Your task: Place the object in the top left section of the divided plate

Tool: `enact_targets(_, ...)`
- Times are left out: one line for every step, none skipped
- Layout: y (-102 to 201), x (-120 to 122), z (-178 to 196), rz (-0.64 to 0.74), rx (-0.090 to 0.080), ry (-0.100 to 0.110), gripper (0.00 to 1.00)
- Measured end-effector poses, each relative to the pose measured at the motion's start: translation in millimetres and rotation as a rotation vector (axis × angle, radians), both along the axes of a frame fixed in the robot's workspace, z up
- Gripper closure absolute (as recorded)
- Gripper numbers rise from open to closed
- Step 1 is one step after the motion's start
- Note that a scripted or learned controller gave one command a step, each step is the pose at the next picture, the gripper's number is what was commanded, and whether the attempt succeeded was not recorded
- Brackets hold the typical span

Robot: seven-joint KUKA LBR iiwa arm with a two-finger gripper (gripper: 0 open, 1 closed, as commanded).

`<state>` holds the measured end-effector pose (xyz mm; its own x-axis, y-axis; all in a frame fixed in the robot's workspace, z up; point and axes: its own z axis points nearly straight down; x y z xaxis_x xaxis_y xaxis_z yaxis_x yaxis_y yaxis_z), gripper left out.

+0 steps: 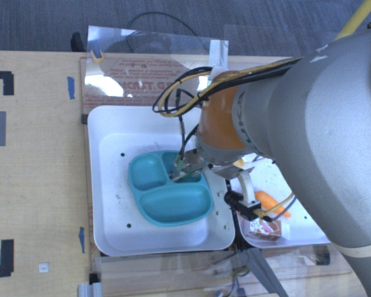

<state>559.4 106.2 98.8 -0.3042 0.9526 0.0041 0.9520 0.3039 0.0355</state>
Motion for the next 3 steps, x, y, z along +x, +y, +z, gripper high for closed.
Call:
enact_targets(3, -45, 0, 0.088, -0.011, -0.020, 1.00)
enact_targets(32, -45, -1, 0.169, -0.024, -0.026, 1.00)
enact_targets(6, -25, -3, 0.108, 0.000, 0.005, 1.00)
